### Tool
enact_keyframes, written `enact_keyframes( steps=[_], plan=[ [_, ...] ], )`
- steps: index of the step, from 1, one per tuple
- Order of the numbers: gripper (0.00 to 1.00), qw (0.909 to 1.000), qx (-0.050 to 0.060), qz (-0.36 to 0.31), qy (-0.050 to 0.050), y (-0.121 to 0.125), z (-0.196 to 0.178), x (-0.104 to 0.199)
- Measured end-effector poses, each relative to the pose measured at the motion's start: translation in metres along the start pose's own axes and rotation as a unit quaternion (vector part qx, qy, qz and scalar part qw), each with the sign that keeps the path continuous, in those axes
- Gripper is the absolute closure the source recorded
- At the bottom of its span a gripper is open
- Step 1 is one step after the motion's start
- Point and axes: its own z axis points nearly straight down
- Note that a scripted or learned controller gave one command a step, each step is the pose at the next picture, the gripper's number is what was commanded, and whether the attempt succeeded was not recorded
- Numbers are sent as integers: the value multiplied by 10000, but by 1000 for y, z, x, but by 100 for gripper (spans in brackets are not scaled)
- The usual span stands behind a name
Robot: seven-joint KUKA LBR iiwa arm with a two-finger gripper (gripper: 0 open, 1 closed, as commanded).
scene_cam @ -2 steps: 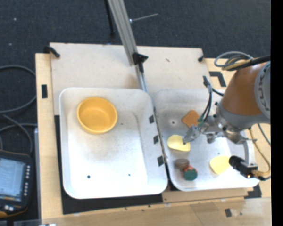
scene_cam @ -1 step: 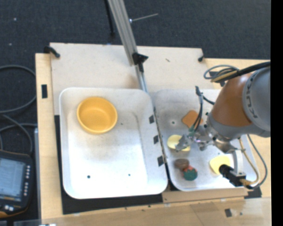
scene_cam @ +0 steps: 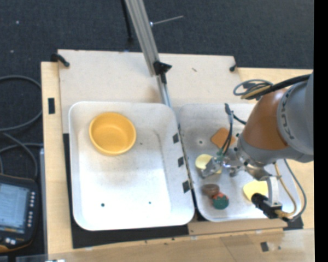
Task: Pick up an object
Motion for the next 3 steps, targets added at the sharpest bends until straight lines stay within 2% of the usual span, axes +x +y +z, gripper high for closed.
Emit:
enact_keyframes(
  steps=[1, 2, 3],
  plan=[
    [100, 10000, -26, 18, 9, 2, -12, 0],
    [100, 10000, -36, -13, 4, 2, -55, -3],
    [100, 10000, -51, -22, 0, 0, -119, -5]
  ],
)
